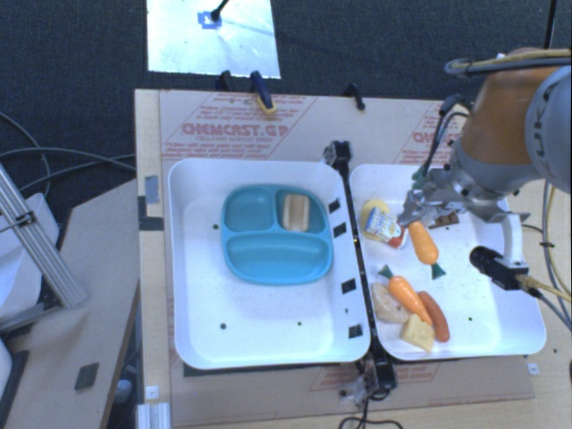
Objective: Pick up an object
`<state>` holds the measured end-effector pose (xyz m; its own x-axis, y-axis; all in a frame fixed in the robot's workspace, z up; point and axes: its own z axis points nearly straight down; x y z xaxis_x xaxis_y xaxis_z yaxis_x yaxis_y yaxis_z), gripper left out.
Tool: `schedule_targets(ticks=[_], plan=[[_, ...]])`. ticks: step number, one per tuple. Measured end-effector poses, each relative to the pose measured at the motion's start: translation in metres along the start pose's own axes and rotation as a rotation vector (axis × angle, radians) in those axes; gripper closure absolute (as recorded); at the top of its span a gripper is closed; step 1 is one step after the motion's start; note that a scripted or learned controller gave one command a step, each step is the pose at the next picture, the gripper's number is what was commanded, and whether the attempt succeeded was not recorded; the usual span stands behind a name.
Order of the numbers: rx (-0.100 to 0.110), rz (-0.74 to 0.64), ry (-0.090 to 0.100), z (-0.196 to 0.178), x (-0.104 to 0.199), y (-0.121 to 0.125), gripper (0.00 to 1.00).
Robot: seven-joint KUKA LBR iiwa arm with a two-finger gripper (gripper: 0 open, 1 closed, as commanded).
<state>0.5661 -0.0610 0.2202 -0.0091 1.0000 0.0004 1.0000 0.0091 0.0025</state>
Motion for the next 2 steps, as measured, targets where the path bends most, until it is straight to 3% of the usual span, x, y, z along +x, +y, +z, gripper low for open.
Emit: schedule_targets(ticks=[1, 2], plan=[[0.000, -0.001, 0.001, 0.0055, 0.0470, 0.0196, 1.00], [0.001, 0.003, 0.000, 0.0057, 0.0491, 0.0245, 1.00]])
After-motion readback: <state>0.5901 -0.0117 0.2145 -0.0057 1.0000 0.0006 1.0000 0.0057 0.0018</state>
